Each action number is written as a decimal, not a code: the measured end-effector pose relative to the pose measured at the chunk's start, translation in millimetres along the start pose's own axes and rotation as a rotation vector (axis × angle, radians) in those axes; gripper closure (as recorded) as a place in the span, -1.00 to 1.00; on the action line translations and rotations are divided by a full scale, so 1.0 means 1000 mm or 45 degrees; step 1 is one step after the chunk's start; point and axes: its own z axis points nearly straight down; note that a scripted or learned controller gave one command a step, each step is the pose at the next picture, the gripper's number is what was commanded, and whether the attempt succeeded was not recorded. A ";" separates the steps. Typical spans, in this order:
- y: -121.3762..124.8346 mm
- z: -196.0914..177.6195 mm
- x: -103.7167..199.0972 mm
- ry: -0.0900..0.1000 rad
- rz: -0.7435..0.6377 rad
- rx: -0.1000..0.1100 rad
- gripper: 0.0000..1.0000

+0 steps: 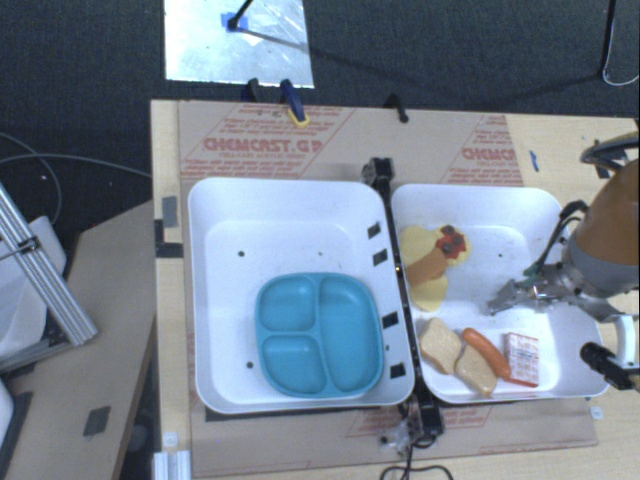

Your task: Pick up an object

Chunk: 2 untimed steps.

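The gripper is hovering in the right bin; whether it is released or clenched, I cannot tell. The nearest thing, a hot dog, is lying near the front between bread slices and a small packet. It looks light, soft and rounded; gripping across its middle seems best. Those neighbours are crowding it.

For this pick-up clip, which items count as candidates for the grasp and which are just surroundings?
Job items, all in the right bin:
- pincer
- yellow and orange toy
- bread pieces
- sausage
- red packet

Lying about:
- blue divided plate in the left bin
- foil sheet
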 end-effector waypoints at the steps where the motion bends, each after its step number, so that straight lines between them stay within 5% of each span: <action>1: 0.078 -0.002 0.002 -0.006 -0.012 -0.017 -1.00; 2: -0.024 0.000 0.000 0.001 0.003 0.005 -1.00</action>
